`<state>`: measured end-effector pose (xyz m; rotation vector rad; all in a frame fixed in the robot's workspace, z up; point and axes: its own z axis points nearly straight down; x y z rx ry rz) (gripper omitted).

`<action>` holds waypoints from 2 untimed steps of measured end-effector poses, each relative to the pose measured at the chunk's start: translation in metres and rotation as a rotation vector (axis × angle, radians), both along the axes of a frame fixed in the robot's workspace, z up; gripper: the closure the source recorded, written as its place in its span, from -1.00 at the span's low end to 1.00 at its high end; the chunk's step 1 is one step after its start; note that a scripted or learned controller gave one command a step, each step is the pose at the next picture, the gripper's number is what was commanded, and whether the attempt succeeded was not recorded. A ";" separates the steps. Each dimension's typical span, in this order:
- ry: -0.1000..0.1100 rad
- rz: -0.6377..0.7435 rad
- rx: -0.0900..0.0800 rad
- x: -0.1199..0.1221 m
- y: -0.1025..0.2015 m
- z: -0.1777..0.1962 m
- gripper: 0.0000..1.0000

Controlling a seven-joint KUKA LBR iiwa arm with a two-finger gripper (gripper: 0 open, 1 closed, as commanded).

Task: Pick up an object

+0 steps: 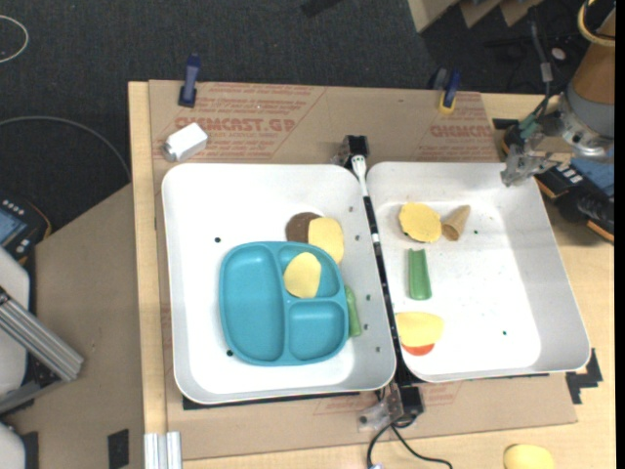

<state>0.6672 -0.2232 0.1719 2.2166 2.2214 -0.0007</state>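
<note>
Objects in right bin: a yellow round piece (421, 222) at the far side, a tan cone (456, 221) just beside it, a green stick (418, 274) nearer the middle, and a yellow-and-red piece (419, 331) toward the near edge — all lying loose on the right bin (518, 291) floor, none lifted.
Objects in left bin: a teal divided tray (256, 306) with a pale yellow piece (303, 276) on it; a brown disc (301, 227) and a yellow oval (327, 236) touching the tray's far rim; a green sliver (353, 313) along its right side.
Left bin (190, 262): white, shallow, side by side with the right one.
Gripper (512, 172): at the right bin's far right corner, over the rim, well apart from every object.
Jaws: small and dark against the rim — cannot tell whether released or clenched; nothing seen between them.
Worktop (293, 115): brown board with two blue clamps (188, 81) at the far edge and a small white block (186, 142) near the left one.
</note>
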 end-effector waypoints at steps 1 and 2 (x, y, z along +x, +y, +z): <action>0.003 0.000 0.001 0.000 0.000 -0.004 1.00; 0.002 0.000 0.001 0.000 0.000 -0.004 1.00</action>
